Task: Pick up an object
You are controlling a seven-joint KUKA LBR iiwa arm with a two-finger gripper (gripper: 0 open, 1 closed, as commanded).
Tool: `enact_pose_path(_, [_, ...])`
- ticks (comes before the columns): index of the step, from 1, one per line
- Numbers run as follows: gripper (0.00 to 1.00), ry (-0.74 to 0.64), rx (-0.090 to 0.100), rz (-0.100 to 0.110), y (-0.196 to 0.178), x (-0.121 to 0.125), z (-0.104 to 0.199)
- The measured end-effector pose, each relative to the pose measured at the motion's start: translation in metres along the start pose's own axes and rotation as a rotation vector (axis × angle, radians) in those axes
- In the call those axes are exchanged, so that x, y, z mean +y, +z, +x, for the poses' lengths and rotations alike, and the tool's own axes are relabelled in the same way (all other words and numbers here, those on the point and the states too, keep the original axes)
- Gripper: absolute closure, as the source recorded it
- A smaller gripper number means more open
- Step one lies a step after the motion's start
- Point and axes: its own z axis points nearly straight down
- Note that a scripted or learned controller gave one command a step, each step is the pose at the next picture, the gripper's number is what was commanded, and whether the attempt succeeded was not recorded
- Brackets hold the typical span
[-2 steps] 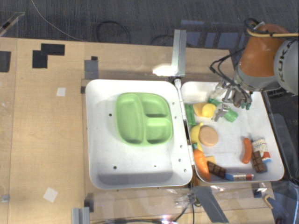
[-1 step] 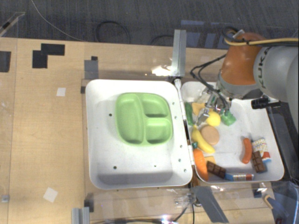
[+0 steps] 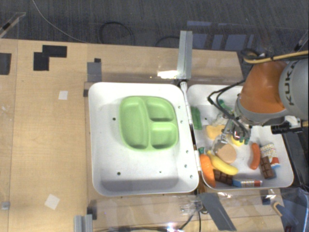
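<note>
The likeliest target looks to be the round tan piece [image 3: 227, 153], a bun-like disc lying flat near the middle of the right bin [image 3: 288, 178], directly under the end effector [image 3: 231, 135]. Being round, it has no real long axis and points nowhere in particular, which may be why the arm hangs straight over it. Whether the end effector is spread wide, pinched narrow, or touching the disc, I cannot tell from here; nothing is visibly held.

Touching the disc on its near side lies a banana [image 3: 224, 165], long axis running from upper left to lower right. Beside that, against the bin's left wall, a carrot [image 3: 207, 166] runs roughly up and down the view. A chocolate bar [image 3: 223, 178] sits just below the banana, and a sausage [image 3: 254, 156] lies nearly upright to the right. The crowding suggests things were simply tipped in.

The left bin [image 3: 104, 178] carries a green divided tray [image 3: 147, 122], sitting flat, well apart from the arm, on the wooden counter [image 3: 43, 144].
</note>
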Motion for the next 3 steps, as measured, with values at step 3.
enact_pose_path(3, [0.0, 0.088, 0.004, 0.0, 0.002, -0.003, -0.024])
